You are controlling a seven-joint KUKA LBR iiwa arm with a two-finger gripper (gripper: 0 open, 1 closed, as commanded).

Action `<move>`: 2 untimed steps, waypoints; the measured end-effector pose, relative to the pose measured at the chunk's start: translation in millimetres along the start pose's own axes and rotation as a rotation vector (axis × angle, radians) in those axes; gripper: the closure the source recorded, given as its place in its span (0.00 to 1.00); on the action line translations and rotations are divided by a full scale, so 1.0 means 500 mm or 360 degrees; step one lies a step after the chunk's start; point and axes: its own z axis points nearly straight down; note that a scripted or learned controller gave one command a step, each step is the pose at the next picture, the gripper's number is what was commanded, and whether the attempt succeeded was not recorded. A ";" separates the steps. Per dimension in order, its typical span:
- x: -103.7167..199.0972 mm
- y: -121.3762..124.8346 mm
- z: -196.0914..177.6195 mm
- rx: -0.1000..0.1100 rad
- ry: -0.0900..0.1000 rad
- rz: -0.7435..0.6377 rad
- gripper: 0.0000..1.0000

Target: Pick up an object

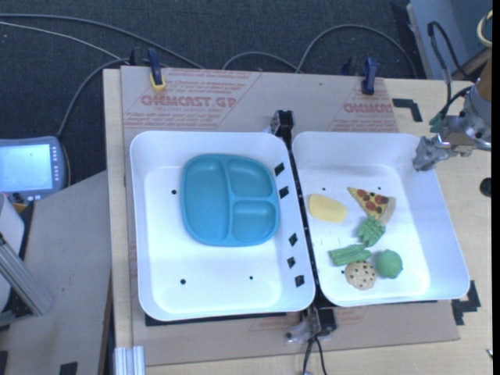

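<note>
From my seat, the left bin (156,287) offers wide open floor along its front and left side; only the blue divided plate (230,200) takes up its middle and rear. The right bin (437,241) is open across its rear and right half. Its clutter sits left of centre: a yellow piece (326,208), a pizza slice (371,202), green pieces (359,244), a cookie (360,274) and a green ball (389,264), the last three nearly touching, perhaps in contact. The gripper (428,153) hangs at that bin's rear right rim, above bare white.
</note>
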 end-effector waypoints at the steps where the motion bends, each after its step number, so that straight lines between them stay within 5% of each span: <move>1: 0.000 0.003 -0.078 0.0001 0.0000 0.0001 1.00; 2: 0.113 -0.012 -0.091 0.0013 0.0009 -0.0006 1.00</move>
